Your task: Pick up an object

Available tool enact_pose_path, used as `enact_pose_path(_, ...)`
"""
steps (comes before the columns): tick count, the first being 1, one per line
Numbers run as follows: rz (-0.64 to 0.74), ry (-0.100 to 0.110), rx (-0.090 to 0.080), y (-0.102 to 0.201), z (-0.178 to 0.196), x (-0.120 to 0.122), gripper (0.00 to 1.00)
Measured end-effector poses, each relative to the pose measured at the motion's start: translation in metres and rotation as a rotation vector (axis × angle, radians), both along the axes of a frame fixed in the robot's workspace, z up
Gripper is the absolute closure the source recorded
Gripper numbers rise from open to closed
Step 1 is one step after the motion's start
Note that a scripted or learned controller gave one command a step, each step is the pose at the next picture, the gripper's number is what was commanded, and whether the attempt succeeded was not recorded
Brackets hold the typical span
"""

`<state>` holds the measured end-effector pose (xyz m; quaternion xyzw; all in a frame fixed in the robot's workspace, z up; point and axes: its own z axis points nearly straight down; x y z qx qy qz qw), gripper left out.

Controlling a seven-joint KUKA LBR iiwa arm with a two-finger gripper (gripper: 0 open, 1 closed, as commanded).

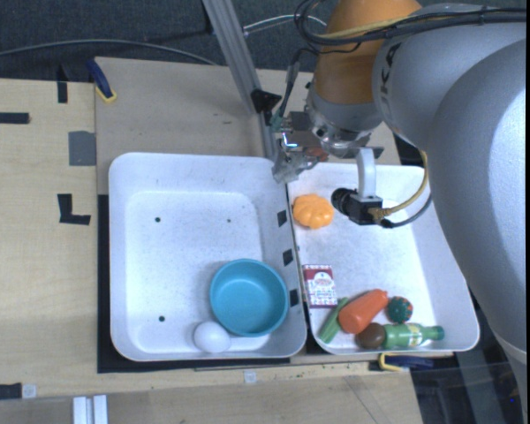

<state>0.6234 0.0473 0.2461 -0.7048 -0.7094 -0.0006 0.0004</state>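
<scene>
Here, jaws (293, 159) near orange pumpkin (313, 210), carrot (362, 306) beside bottle (412, 334)

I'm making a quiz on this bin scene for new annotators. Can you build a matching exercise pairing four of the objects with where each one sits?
Things:
1. blue bowl
2. white ball
3. orange pumpkin
4. green bottle

Places:
A. right bin, far end, near the gripper
B. left bin, near right corner
C. right bin, near edge, lying on its side
D. left bin, near edge, touching the bowl's left side

Pairs: 1-B, 2-D, 3-A, 4-C
</scene>
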Motion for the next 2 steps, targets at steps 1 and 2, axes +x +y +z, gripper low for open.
enact_pose_path(1, 0.000, 0.001, 0.000, 0.0519, -0.0096, 0.0328, 1.00)
enact_pose_path(2, -0.004, 0.002, -0.003, 0.0484, -0.0088, 0.0322, 0.00)
